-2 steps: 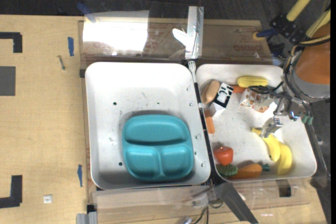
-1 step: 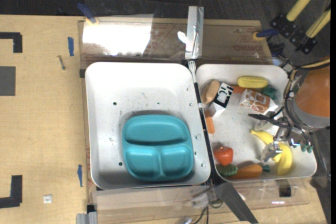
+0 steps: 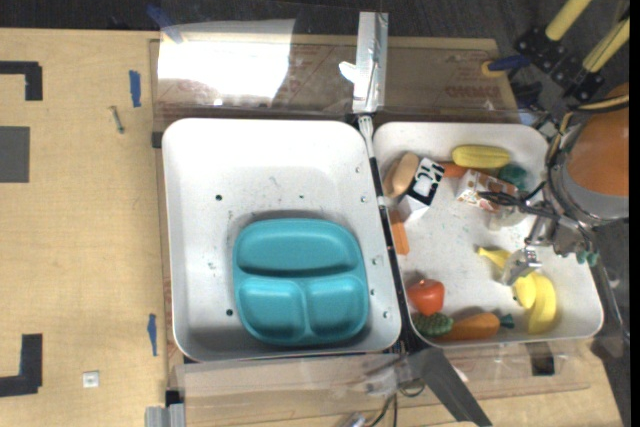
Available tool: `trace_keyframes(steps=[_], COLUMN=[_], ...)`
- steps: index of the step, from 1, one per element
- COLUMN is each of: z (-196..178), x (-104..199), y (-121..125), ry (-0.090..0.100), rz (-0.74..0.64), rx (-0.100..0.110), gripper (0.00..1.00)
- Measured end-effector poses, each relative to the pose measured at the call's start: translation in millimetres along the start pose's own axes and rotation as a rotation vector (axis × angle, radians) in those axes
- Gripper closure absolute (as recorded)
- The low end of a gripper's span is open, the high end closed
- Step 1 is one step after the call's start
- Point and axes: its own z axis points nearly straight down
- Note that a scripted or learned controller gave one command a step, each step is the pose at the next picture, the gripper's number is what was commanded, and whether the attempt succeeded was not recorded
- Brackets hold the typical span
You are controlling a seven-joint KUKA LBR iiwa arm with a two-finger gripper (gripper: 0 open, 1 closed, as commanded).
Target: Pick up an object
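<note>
Overhead, two shallow white bins sit side by side on the wooden table; the left bin carries a teal divided tray with three compartments, lying toward its near edge; the right bin holds a scatter of toy food. Along its far side lie a yellow lemon-like piece, a tan bread-like piece and a black-and-white card; near its front edge sit a red tomato, a carrot with green leaves, and a banana close to the right wall. The arm reaches in from the right, its orange band above the bin's right rim; the gripper hangs low just beside the banana, near a small yellow piece; whether its jaws are spread or pressed together cannot be told, since the metal parts blur together there.
</note>
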Motion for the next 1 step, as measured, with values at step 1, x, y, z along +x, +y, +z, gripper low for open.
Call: trace_keyframes(steps=[1], z=[-2.7], x=[56.1], y=[8.8], ry=[-0.012], rz=[-0.065], rx=[0.003], gripper=[0.0])
